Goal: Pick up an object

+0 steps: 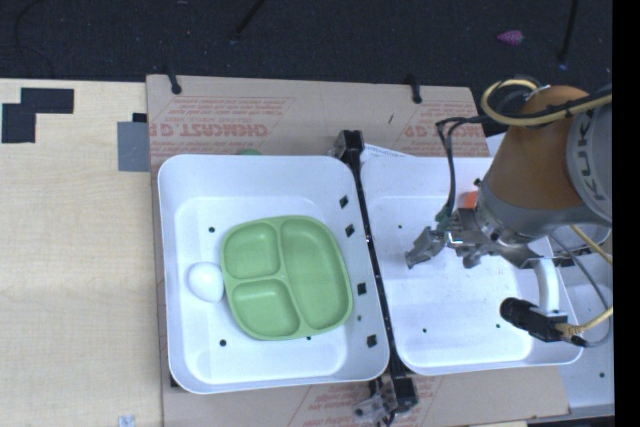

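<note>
**Booth:** Start at the tips. What have you got?

**Arm:** My fingers are low over the right bin, pointing toward the divider between the two bins. There's nothing between them that I can see. How far apart they stand, I can't tell; they read as one dark cluster from up here.

**Booth:** Why sit there?

**Arm:** My guess is that's simply where the reach from the right side lands me. My wrist and orange band hang over the right bin's far corner, cables looping off it.

**Booth:** And the pickable stuff?

**Arm:** All across the divider, in the left bin. A green sectioned plate lies flat in the middle, three compartments up. A small white ball rests touching the plate's edge on the side away from the divider.

**Booth:** So relative to your tips?

**Arm:** The plate is near, just beyond the divider. The ball is farther, past the plate. I'd judge the ball the easier grab; the plate's flat rim gives me little to pinch. Both mean crossing that divider. The counter beyond the left bin is bare wood.
</note>
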Motion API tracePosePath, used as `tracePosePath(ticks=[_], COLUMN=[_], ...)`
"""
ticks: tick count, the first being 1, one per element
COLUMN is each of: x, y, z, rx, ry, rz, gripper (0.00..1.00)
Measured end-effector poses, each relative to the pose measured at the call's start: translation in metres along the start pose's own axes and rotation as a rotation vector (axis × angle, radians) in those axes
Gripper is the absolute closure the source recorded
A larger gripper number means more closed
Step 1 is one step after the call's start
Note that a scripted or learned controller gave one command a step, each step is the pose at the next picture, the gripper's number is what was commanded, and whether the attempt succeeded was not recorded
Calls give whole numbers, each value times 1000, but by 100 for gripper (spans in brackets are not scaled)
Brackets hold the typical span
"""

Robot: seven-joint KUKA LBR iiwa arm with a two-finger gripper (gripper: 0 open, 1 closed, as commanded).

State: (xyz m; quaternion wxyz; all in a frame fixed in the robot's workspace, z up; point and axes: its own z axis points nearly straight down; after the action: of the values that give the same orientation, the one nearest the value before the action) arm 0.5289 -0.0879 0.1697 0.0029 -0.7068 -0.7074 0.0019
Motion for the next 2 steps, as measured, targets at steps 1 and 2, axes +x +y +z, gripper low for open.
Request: tracePosePath(ticks=[1,2], x=[-8,-7], y=[3,3], z=[57,83], rx=[2,-2], ry=[0,0], rz=[1,2], gripper=[0,0])
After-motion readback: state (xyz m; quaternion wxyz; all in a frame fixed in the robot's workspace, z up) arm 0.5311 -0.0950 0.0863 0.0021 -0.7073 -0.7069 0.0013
